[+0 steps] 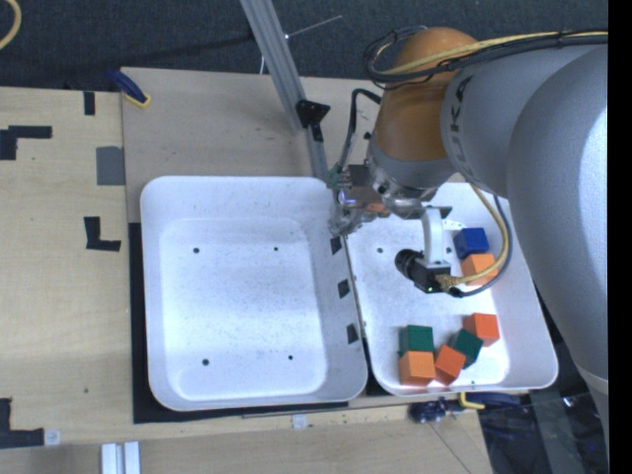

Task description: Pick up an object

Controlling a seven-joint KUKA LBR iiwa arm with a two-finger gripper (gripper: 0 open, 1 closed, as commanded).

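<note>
The gripper sits low at the far left corner of the right bin, close against the wall that this bin shares with the left bin. The wrist above hides most of it, so I cannot tell whether it is open or closed, and nothing can be seen held in it. The grey arm reaches in from the right and covers the far right part of the bin. All the blocks lie in the right bin, apart from the gripper. A blue block lies by the right wall with an orange block touching its near side. Nearer the front, five more blocks form a loose cluster. A second orange block touches a dark green block, and a third orange block lies tilted against that green one. Just to their left, a green block rests against the far side of a fourth orange block. The bins stand side by side on the pale wooden bench.
</note>
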